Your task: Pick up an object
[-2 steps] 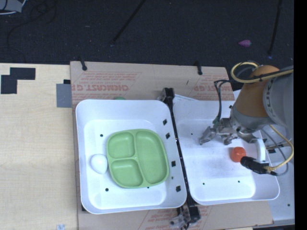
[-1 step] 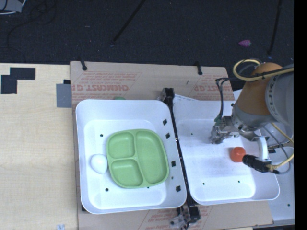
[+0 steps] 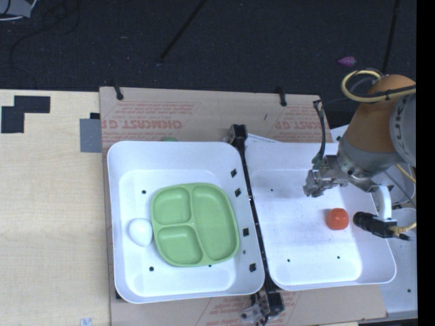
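In the left bin (image 3: 129, 161) a green divided plate (image 3: 195, 223) lies with a white egg-like ball (image 3: 141, 232) touching its 9 o'clock edge. In the right bin (image 3: 285, 263) the gripper (image 3: 317, 187) hangs with nothing between its fingers; their spread I cannot tell. The small orange object (image 3: 337, 219) lies near it, at about 5 o'clock.

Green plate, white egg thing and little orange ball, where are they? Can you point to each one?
green plate (image 3: 195, 224): camera view, on the ridge where its three compartments meet.
white egg (image 3: 141, 232): camera view, middle of its top.
orange ball (image 3: 337, 219): camera view, middle of its top.
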You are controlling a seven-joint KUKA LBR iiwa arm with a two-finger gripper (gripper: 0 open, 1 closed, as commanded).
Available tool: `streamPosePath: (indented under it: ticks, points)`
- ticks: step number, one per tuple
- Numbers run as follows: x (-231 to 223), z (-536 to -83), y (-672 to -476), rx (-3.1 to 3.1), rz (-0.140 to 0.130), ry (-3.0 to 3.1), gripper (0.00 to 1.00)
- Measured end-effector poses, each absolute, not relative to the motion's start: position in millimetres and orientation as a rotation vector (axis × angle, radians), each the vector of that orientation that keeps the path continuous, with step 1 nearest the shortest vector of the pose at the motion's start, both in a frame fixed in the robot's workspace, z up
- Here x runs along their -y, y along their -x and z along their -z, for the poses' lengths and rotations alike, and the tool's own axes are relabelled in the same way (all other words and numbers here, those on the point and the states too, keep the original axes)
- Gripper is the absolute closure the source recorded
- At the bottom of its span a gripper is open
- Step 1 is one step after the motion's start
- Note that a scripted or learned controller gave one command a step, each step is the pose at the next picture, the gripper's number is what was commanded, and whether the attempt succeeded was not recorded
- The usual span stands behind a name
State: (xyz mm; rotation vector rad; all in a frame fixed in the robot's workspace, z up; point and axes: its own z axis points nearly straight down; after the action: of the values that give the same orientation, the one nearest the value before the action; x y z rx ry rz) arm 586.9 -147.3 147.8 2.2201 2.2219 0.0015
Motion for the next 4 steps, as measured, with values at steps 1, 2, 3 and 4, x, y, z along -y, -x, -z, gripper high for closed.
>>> streamPosePath:
  ticks: [1, 2, 3, 4]
  points:
    - [152.4, -209.1, -592.5, -2.22, -0.003, -2.218, 1.0]
    - [153.5, -262.5, -593.4, -2.221, -0.003, -2.217, 1.0]
    - [106.7, -263.5, -596.3, -2.228, 0.0, -2.22, 1.0]
    - [44.4, -252.3, -594.2, -2.23, 0.001, -2.219, 1.0]
